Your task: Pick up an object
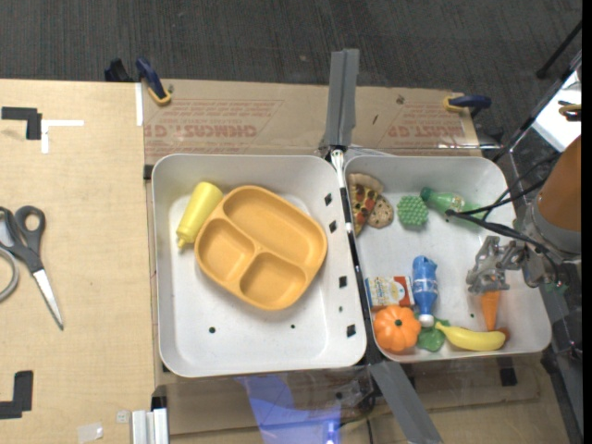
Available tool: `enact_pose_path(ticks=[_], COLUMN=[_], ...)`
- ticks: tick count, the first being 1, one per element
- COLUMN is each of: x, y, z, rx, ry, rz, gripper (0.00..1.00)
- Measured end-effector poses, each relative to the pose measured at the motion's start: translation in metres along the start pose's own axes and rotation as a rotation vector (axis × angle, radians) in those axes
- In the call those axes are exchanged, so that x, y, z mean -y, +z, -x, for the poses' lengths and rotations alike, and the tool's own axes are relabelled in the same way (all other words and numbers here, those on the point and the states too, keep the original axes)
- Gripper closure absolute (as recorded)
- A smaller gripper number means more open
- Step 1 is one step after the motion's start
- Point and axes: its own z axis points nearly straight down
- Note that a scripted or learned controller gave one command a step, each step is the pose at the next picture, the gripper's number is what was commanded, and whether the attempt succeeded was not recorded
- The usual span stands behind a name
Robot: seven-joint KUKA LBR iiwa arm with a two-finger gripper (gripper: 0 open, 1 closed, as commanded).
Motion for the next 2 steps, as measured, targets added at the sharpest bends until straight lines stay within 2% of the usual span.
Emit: enact_pose_path(ticks=[1, 2], x=[0.0, 0.0], y=[0.0, -0.01], z=[0.0, 0.002], rx=[0.0, 0.005], ry=[0.0, -0.002], rz=[0.0, -0.002], gripper=[0.0, 1.0])
